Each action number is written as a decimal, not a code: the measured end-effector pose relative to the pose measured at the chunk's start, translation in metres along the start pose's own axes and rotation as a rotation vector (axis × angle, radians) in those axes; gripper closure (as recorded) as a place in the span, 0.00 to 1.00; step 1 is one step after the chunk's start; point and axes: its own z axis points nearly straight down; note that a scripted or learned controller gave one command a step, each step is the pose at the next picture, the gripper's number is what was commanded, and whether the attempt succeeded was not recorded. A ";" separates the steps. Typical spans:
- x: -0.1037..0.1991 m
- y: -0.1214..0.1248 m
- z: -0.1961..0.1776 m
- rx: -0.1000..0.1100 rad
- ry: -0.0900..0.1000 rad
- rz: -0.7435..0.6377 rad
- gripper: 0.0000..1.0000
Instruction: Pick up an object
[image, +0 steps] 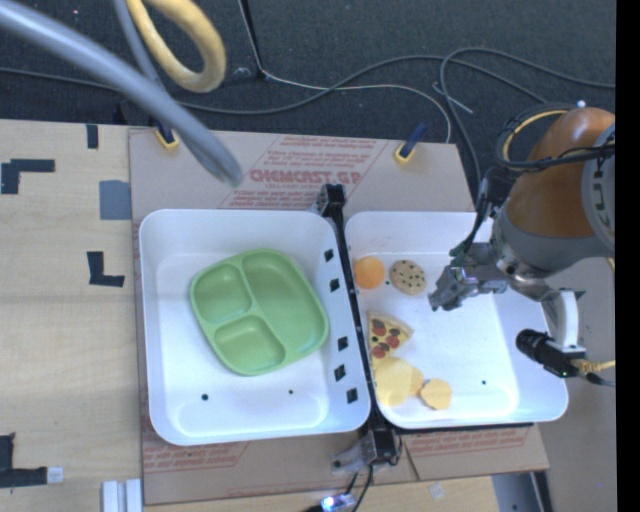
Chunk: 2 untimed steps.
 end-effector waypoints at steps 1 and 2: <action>0.057 0.005 0.009 0.001 0.000 0.000 1.00; 0.118 0.015 0.014 0.001 0.001 -0.002 1.00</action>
